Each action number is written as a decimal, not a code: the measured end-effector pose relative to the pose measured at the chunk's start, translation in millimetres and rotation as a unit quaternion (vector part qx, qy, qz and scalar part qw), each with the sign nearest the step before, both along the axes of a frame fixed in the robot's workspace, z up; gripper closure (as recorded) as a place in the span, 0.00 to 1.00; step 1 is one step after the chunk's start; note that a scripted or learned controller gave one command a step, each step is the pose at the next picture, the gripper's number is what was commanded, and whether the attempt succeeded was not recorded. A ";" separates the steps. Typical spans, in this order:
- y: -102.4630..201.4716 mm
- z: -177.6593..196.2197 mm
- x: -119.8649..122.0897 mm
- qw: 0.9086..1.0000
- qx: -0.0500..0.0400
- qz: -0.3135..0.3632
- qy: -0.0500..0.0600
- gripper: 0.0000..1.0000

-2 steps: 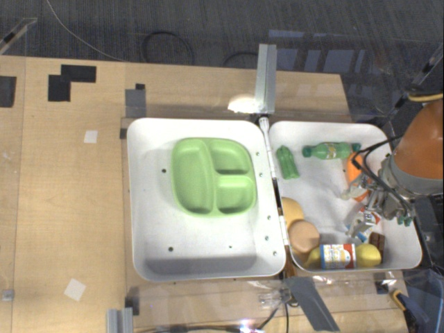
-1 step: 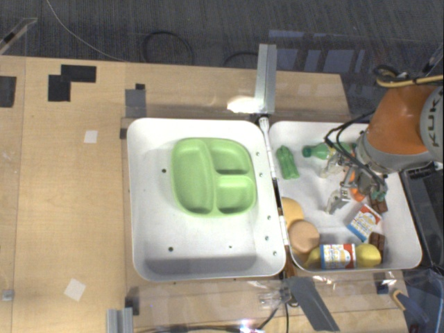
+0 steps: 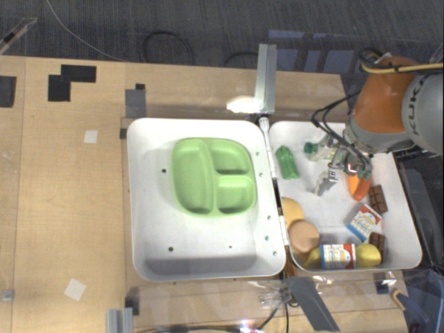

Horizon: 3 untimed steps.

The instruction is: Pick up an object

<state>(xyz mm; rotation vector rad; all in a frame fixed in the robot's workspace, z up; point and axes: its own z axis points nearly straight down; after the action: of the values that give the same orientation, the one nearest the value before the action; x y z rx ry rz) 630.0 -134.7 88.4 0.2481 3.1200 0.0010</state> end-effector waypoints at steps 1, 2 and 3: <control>1.1 0.6 -22.8 0.999 0.000 -0.042 -0.001 0.00; 14.6 1.5 18.5 1.000 -0.001 -0.011 0.018 0.00; 53.3 0.1 23.3 1.000 0.000 0.008 0.000 0.00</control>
<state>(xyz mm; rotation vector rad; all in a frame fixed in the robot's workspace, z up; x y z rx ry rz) 653.3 -81.4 88.5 0.2225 3.1226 0.0014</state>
